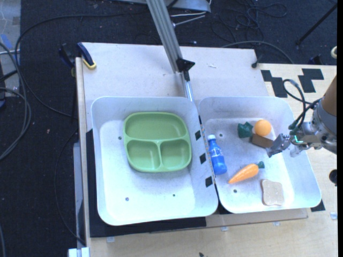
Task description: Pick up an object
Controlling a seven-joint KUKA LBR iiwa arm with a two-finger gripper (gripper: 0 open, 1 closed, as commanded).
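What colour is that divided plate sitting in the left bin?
Pale green; the divided plate shows plainly in the camera view, lying in the white left bin.

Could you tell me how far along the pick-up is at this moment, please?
Nothing looks picked yet: the carrot, blue bottle, orange ball and bread slice all lie in the right bin. The claw hovers by the brown block. Grasping and lifting remain.

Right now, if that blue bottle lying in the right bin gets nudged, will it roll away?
Probably. The blue bottle lies on its side and looks round, so a sideways push may roll it. It rests near the right bin's left wall, which would likely stop it. It seems small and light.
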